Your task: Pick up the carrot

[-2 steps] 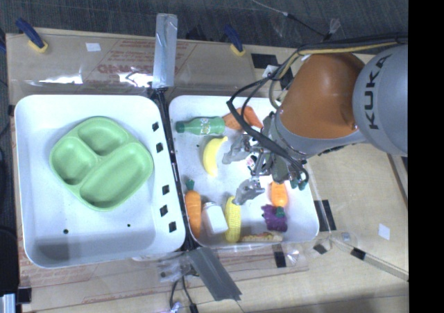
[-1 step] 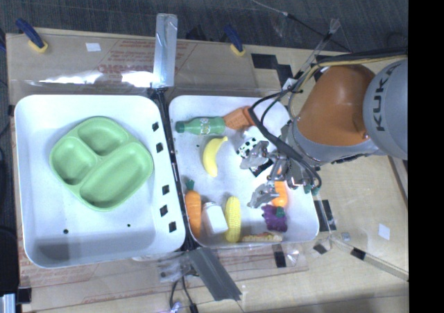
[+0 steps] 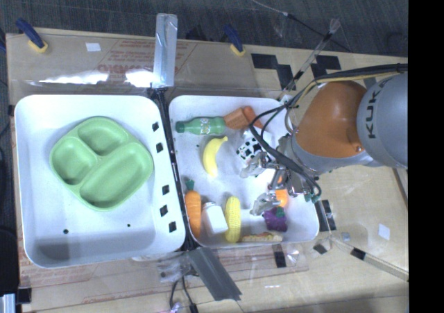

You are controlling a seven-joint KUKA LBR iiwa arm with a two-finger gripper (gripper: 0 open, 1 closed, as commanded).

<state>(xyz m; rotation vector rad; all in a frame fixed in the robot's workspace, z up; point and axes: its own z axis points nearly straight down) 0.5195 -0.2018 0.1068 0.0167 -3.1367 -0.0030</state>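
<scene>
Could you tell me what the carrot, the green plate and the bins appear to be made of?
The carrot looks like moulded plastic toy food: even orange colour, smooth surface, green top. The green plate also seems plastic, matte, with softly rounded divided compartments. The two white bins look like thin plastic or foam with rounded corners; which one is hard to tell.

Carrot [image 3: 193,212] wedged: bin wall [image 3: 177,193] left, white block [image 3: 215,219] right; above seemingly open.

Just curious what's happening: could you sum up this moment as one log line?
carrot: lying by right bin's left wall, untouched | gripper: over same bin's right side, near grapes | pickup: not done
</scene>
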